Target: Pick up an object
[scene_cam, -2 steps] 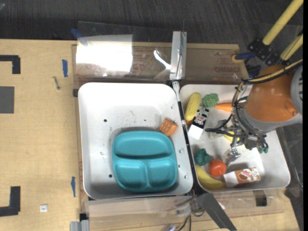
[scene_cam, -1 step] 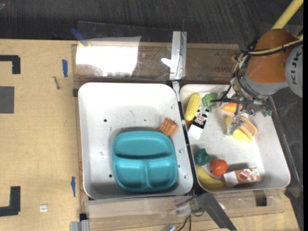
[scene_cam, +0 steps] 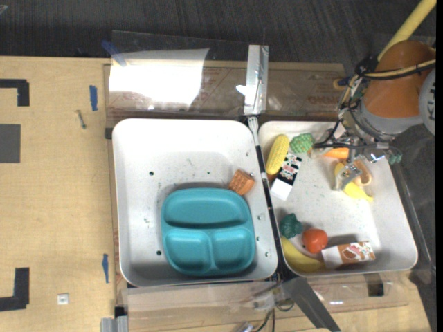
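Tool [scene_cam: 353,166] low in right bin [scene_cam: 398,220], over yellow piece [scene_cam: 358,189] (likely its target); we can't tell whether it grips anything. Teal tray [scene_cam: 208,237] sits in left bin [scene_cam: 131,185].

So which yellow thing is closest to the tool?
The small yellow piece right under the tool. The corn lies by the bin's left wall, the banana at the front.
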Motion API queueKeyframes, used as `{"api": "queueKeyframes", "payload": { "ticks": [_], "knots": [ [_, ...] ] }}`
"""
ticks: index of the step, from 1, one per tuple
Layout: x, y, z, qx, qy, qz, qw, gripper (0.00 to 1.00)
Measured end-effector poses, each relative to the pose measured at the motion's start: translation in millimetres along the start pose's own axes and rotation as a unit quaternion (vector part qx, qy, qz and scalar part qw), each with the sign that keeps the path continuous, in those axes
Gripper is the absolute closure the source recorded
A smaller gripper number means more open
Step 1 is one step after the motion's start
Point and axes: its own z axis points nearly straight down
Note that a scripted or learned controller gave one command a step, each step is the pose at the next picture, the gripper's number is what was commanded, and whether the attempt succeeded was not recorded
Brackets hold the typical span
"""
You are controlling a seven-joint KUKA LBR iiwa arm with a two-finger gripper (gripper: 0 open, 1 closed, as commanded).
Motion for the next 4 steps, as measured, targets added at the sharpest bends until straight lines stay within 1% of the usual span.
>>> {"api": "queueKeyframes", "payload": {
  "ticks": [1, 2, 3, 4],
  "knots": [
    [3, 7, 0, -0.002, 0.001, -0.092, 0.9958, 0.00],
    [30, -3, 0, -0.001, 0.002, -0.159, 0.9872, 0.00],
    [-16, 38, 0, 0.000, -0.002, -0.189, 0.9820, 0.00],
    [2, 20, 0, -0.001, 0.001, -0.228, 0.9736, 0.00]
  ]
}}
